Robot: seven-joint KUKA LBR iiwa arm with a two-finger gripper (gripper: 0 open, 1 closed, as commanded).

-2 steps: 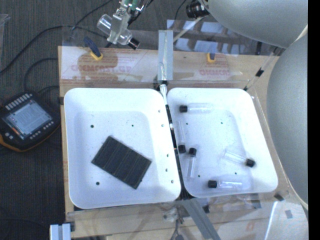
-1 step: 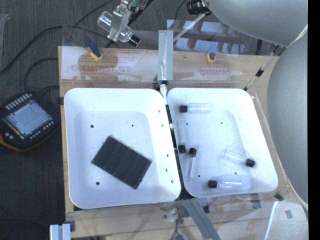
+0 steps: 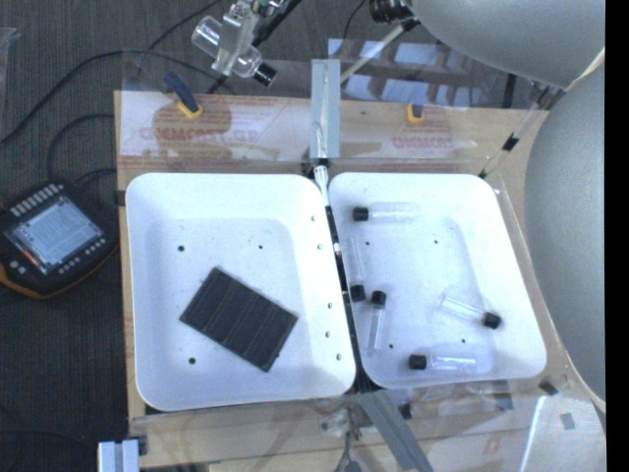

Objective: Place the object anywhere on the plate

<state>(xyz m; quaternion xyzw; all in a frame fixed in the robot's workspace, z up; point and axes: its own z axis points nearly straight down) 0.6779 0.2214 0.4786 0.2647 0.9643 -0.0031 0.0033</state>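
No pick made yet: clear black-capped vials lie in the right white bin; the dark ribbed rectangular plate waits left. Claw's state: cannot tell.

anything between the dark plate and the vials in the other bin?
Camera view: only the bins' adjoining rims separate the plate from the nearest vial.

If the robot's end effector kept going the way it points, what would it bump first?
Probably the small clamp on the bench's back edge: the end effector slants down-left toward it. Its height is hard to judge, so it might pass over.
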